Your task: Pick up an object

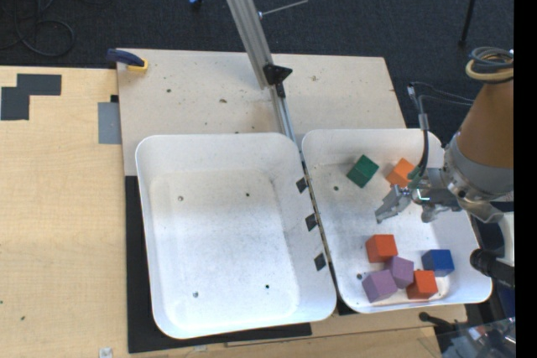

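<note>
Blocks lie scattered in the right bin, none between the fingers of the gripper; the gripper hangs over the bin's right half with its two fingers spread apart, one reaching left toward the bin floor, the other to the right; the arm enters from the right, orange band above the grey wrist. Just above the gripper sits an orange block, partly behind the wrist; left of that, apart from it, a green block. Below the gripper, a red-orange block lies alone; nearer the front rim, two purple blocks touch one another, with a small orange block just beside them and a blue block above that one. The left bin adjoins the right along a shared edge.
</note>
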